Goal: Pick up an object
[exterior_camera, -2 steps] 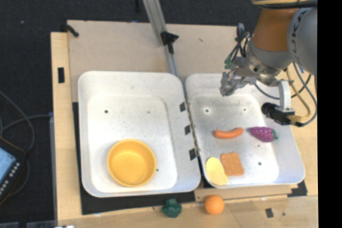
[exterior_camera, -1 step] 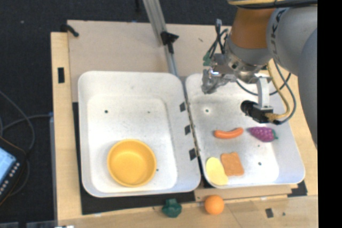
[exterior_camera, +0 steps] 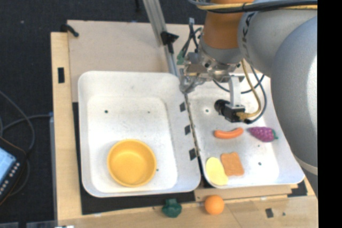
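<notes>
Camera view, from above: my gripper (exterior_camera: 187, 83) sits at the far inner corner of the right bin (exterior_camera: 260, 167), close to the wall it shares with the left bin (exterior_camera: 128, 115) and just beside the foot of a slanted aluminium post (exterior_camera: 152, 2). I cannot tell whether it is released or clenched, since the wrist hides the tip, and I see nothing held in it. The candidates for the pick lie in the right bin, nearer the camera than the gripper: an orange carrot-shaped piece (exterior_camera: 228, 133) is closest, with a purple grape bunch (exterior_camera: 262, 133) just beside it. A tan toast slice (exterior_camera: 232, 164) touches a pale yellow oval piece (exterior_camera: 216, 171) against the near rim. A yellow bowl (exterior_camera: 132, 162) stands alone in the near part of the left bin. An orange ball (exterior_camera: 214, 204) and a green piece (exterior_camera: 171, 207) lie on the bench (exterior_camera: 107, 45) outside both bins. In my judgement, the corner position leaves little room, with the wall and post close on one side. The bare floor between the gripper and the carrot-shaped piece gives a free approach, whereas the toast and the oval crowd the rim and each other.
</notes>
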Controlling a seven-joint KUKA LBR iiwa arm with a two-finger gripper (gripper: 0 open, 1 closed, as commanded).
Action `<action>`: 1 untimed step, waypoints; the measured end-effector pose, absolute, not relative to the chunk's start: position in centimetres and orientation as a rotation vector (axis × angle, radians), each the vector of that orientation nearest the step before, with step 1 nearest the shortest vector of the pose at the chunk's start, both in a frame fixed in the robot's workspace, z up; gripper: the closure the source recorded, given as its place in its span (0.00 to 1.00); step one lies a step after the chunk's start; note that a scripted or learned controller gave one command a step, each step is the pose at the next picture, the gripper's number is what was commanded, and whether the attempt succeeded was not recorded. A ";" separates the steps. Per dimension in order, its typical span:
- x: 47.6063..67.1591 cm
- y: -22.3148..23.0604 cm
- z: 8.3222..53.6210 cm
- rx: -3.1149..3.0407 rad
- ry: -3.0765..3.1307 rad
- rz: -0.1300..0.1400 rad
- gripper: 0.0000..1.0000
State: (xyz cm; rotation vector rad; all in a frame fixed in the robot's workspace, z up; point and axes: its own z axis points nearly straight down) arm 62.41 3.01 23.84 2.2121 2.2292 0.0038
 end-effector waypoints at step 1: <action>63.9 8.6 23.2 2.213 2.229 0.003 1.00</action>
